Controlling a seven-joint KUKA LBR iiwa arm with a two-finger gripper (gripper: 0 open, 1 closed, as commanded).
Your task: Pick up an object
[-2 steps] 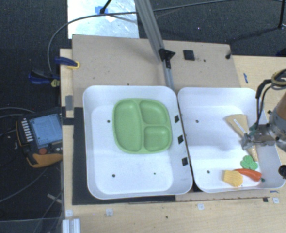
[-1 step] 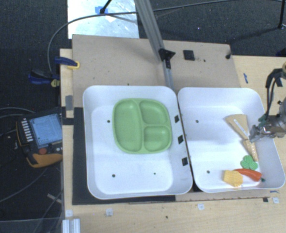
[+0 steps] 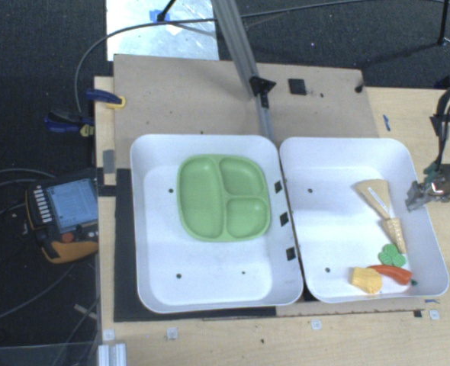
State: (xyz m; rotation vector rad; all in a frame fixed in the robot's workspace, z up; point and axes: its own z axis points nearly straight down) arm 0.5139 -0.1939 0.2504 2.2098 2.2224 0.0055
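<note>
Hand at right bin's outer rim, beside the cone, nothing visibly gripped, spread or pressed together impossible to tell; likely the approach step, calling next for a move inward and down over the cone or the toys by the near wall.

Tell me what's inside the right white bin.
Inside the right white bin: a beige cone-shaped wedge, a tan cone, a green piece, an orange-red carrot and a yellow block. What's under them is hidden.
</note>
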